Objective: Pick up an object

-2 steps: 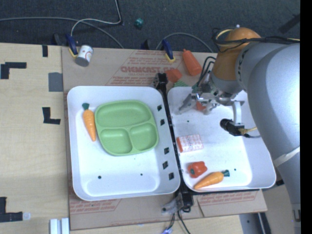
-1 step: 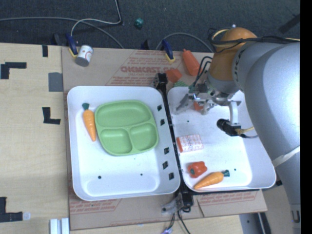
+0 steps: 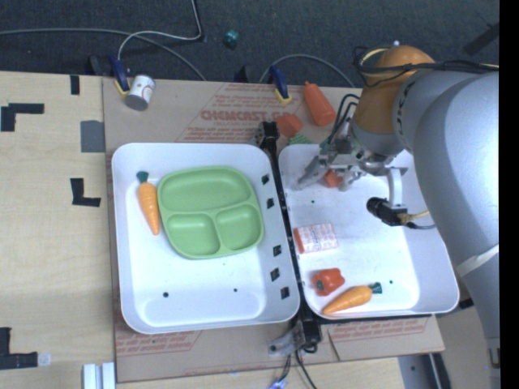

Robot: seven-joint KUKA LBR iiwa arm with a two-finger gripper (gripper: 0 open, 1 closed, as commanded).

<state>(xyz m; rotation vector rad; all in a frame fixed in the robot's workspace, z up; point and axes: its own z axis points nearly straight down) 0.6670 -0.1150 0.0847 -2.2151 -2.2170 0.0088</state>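
Note:
My gripper (image 3: 328, 177) hangs low over the far left part of the right bin (image 3: 405, 258), its two grey fingers spread apart. Between them lies a small red-orange piece (image 3: 332, 179) on the bin floor; whether the fingers touch it I cannot tell. Nearer the front of the same bin are a pink and white packet (image 3: 315, 237), a red toy pepper (image 3: 328, 280) and an orange carrot (image 3: 350, 298). The left bin (image 3: 130, 258) holds a green divided plate (image 3: 212, 211) and a second carrot (image 3: 147, 205) along its left side.
The divider (image 3: 280, 217) between the bins runs just left of the gripper. Behind the bins on the cardboard lie an orange carrot-shaped toy (image 3: 318, 104), a smaller orange piece (image 3: 289, 124) and a small white can (image 3: 139, 91). The arm covers the right bin's far right side.

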